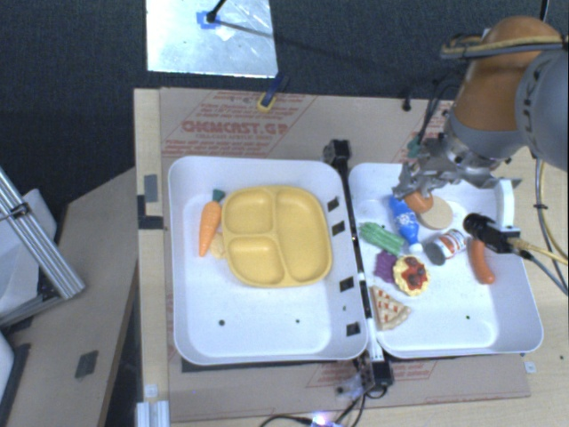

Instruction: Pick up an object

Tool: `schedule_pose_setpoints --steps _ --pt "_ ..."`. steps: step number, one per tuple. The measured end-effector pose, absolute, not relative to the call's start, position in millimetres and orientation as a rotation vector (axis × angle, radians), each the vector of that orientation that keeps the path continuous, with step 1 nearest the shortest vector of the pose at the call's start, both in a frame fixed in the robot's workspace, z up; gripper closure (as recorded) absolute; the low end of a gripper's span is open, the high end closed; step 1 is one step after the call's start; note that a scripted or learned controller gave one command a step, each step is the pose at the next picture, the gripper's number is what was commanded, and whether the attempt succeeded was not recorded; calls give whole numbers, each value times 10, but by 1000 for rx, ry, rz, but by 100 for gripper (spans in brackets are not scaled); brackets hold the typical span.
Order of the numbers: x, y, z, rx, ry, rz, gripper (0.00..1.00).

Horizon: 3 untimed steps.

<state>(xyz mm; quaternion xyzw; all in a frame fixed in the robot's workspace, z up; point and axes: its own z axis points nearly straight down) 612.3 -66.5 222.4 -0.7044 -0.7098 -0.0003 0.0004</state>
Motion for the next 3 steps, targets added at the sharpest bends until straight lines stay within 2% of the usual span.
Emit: schedule_pose_setpoints --steps 1,2,3 --pt "6048 -507 2325 -2214 -2229 -2 100" --pt "6034 -573 2337 -2220 -2224 -2 100" --pt "5997 -503 2156 -2217 -2225 0 100"
